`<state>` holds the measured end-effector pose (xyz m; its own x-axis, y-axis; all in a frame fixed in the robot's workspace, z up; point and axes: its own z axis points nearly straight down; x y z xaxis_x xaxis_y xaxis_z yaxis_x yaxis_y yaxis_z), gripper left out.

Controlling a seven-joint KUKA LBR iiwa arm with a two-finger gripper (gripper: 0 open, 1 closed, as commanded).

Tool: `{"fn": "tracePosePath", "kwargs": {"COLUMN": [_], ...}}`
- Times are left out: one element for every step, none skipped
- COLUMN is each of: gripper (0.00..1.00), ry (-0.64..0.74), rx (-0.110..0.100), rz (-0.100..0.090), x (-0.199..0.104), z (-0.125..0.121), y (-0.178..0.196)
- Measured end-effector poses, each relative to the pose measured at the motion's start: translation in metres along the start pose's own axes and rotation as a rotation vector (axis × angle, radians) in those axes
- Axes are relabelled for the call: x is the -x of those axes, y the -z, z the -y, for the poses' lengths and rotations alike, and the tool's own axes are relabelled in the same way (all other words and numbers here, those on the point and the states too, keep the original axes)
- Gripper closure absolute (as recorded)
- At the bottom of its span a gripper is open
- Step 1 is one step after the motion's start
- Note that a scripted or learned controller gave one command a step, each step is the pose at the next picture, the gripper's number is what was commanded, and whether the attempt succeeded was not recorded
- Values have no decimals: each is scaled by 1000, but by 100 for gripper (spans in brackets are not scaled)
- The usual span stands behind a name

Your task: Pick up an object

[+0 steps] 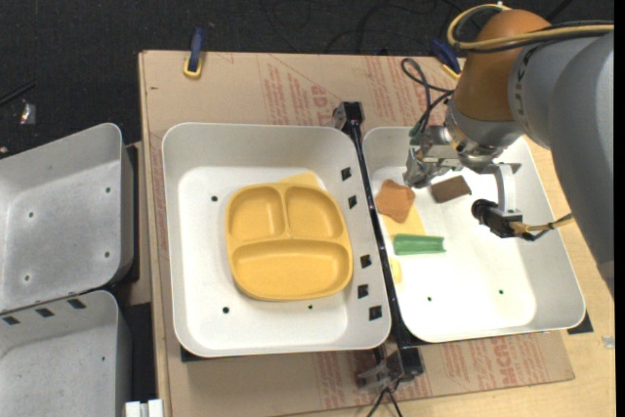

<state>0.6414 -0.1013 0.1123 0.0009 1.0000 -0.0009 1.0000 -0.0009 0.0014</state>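
Two white bins on the tabletop (244, 376); the gripper (427, 163) hovers low in the right bin (508, 308).

Whether the fingers are wide or narrow I cannot tell. A brown block (449, 188) lies just beside the gripper, an orange-brown piece (395, 201) near the divider, a green strip (419, 245) below it; a yellow plate (289, 242) sits in the left bin (195, 210). A good pick likely means centring over one item, clear of its neighbours, before closing.
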Motion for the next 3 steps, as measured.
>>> {"fn": "tracePosePath", "kwargs": {"gripper": [100, 100, 100], "ry": [-1, 2, 0], "rx": [3, 6, 6], "rz": [0, 1, 1], "x": [2, 8, 14], "z": [0, -3, -2], "y": [43, 107, 153]}}
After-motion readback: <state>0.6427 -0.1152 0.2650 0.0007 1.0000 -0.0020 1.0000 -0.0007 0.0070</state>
